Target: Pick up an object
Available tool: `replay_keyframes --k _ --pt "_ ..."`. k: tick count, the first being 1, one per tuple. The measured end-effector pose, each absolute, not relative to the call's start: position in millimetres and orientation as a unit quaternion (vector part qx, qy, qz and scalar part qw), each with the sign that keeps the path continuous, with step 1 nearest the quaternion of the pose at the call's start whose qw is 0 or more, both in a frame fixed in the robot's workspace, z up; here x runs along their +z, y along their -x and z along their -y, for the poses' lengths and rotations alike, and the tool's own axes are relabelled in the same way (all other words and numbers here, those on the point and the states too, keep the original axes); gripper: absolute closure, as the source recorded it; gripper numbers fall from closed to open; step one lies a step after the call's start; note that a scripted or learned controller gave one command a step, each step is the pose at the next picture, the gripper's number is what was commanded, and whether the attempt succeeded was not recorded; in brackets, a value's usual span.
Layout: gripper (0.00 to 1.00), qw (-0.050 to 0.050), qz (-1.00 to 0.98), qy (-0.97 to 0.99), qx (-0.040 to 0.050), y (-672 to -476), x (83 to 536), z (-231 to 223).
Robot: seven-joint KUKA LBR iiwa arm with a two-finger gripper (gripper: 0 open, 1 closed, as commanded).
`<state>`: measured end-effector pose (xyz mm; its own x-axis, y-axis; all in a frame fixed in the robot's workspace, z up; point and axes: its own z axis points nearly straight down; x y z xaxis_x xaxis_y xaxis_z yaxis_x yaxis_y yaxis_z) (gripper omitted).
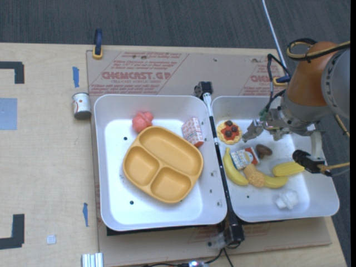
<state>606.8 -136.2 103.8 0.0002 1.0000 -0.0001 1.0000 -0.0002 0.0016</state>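
The arm (311,77) reaches in from the right and hangs over the far part of the right bin (320,207). Its gripper (261,128) points left and down, above the bin floor between the small tart (229,131) and a dark brown lump (263,150). How far the claw is spread cannot be told from this angle, since its tips blur into the grey wrist body; nothing is seen pinched in it, and whether it touches anything cannot be told either.

Just near of the claw lie the pickable things. A small carton with blue print (241,159) rests against a banana (233,170) that curves along the bin's left wall. A corn cob (254,176) lies just right of it, touching a second yellow piece (288,169) further right. A white crumpled lump (287,201) sits in the near right part of the bin.

The left bin (111,204) holds a yellow divided plate (162,164), tilted on the diagonal, with a pink lump (142,120) just beyond its far left rim and a red-and-white carton (192,131) at its far right rim. A small can (81,105) stands on the bench left of that bin.
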Motion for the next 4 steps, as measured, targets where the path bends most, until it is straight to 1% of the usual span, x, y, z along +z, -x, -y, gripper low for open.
replay_keyframes --k 1,2,3,4 --pt "0.00 0.000 -0.707 -0.707 0.0009 -566.1 86.0 94.7" --pt "1.00 0.003 -0.707 -0.707 0.0022 -567.7 97.2 95.4" --pt "1.00 -0.001 -0.707 -0.707 0.0002 -503.5 184.8 72.4" --pt "1.00 0.001 -0.707 -0.707 0.0004 -507.1 195.6 118.5"
